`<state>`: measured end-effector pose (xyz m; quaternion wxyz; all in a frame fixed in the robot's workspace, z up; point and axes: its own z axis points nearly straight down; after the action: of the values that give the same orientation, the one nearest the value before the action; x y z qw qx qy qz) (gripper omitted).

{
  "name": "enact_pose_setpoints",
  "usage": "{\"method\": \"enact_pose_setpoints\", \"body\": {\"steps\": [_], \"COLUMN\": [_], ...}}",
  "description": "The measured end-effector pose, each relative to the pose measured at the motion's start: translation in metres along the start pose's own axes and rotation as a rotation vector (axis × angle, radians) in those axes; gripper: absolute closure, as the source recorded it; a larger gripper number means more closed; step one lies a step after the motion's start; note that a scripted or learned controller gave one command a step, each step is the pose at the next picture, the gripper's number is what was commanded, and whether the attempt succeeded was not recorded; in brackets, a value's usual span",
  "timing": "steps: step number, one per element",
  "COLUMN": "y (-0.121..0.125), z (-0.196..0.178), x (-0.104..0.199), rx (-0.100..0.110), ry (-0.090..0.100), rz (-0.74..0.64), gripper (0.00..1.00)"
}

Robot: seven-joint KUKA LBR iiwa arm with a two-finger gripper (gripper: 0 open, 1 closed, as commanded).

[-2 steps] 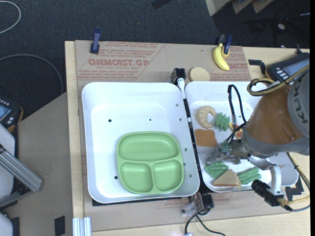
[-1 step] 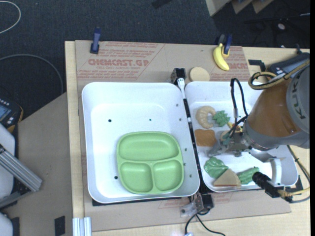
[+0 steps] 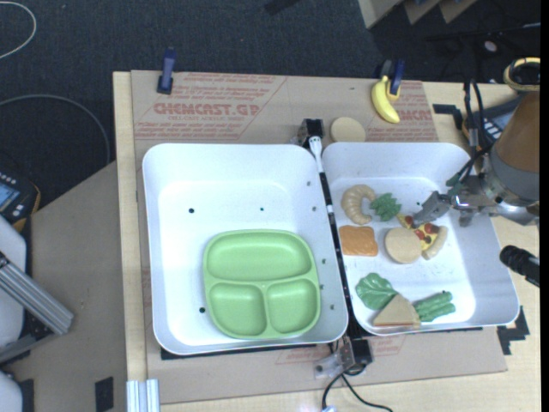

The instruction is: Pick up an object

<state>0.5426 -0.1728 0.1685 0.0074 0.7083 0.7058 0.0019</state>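
Gripper [image 3: 431,209] hangs at the right bin's [image 3: 480,303] far-right area; pizza slice [image 3: 429,235] just below-left; finger state undeterminable.

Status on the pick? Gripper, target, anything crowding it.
Gripper low over right bin, nothing visibly held. Nearest: pizza slice, round biscuit. Croissant, orange cracker close by.

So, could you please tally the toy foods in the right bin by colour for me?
Green: 3, broccoli, leafy piece, bean pods
Tan or beige: 3, croissant, round biscuit, sandwich wedge
Orange: 1, square cracker
Mixed red and yellow: 1, pizza slice
Total: 8
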Motion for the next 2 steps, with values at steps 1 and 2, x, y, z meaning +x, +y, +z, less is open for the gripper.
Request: {"method": "enact_pose_setpoints", "body": {"steps": [1,2], "y": [-0.054,-0.049], "z": [0.079,0.084], "x": [0.028,-0.025], "rx": [0.024,0.012], "ry": [0.012,0.004], "rz": [-0.003,0.001], "gripper": [0.00,0.00]}}
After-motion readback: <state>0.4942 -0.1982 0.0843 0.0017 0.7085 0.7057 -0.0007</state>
